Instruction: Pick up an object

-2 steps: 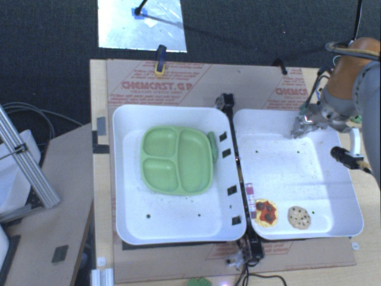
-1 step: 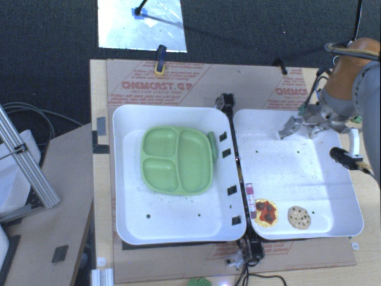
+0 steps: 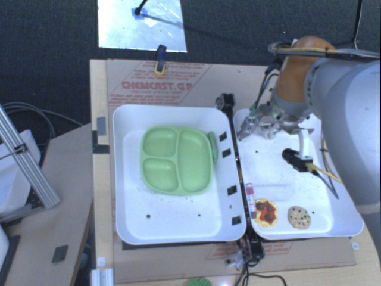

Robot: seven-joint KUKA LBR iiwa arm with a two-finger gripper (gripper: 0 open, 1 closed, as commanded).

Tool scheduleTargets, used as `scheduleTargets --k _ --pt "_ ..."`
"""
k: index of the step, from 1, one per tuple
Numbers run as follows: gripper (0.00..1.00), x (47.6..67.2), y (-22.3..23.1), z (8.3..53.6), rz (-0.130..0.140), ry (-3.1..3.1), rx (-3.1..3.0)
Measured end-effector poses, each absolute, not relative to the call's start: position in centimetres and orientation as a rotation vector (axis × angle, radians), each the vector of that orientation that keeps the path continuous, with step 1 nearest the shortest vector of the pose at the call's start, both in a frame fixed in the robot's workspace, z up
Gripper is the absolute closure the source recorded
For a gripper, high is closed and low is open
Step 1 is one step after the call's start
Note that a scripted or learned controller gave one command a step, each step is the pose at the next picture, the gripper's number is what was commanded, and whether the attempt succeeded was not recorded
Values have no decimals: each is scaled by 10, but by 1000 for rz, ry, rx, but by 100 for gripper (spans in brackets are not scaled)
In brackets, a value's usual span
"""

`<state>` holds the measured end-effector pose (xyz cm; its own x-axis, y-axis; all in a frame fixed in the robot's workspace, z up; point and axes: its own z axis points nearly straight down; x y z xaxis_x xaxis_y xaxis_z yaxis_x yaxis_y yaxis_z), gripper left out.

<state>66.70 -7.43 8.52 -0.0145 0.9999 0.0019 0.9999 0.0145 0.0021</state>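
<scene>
Claw (image 3: pixel 257 124) sits low in the far corner of the right bin (image 3: pixel 277 177), next to the divider between the bins. Cannot tell whether it is released or clenched, as the wrist hides too much, and nothing is visibly held. There are three candidates for the pick. The pizza slice (image 3: pixel 265 213) is toward the camera from the claw, well apart, by the near wall in the same bin. The cookie (image 3: pixel 299 217) is just beside the pizza slice, a bit further out from the divider. The green divided plate (image 3: pixel 177 160) is across the divider from the claw, lying flat in the left bin (image 3: pixel 128 210). The pizza slice and cookie look like small toy food, probably light and stiff and not fragile. Both lie flat and low, so they likely need pinching across the edges from above and could slide on the smooth bin floor. The plate looks like rigid plastic, light but wide, so its raised rim is likely the only grip, and it may tilt when lifted. The cookie seems the easiest, being compact and round with free space around it.
</scene>
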Motion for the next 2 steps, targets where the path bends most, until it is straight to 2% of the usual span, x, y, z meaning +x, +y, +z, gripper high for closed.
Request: scheduleTargets --k 1,2 --pt "0 669 -100 86 3 2219 2219" --pt "0 669 -99 85 3 2222 2217"
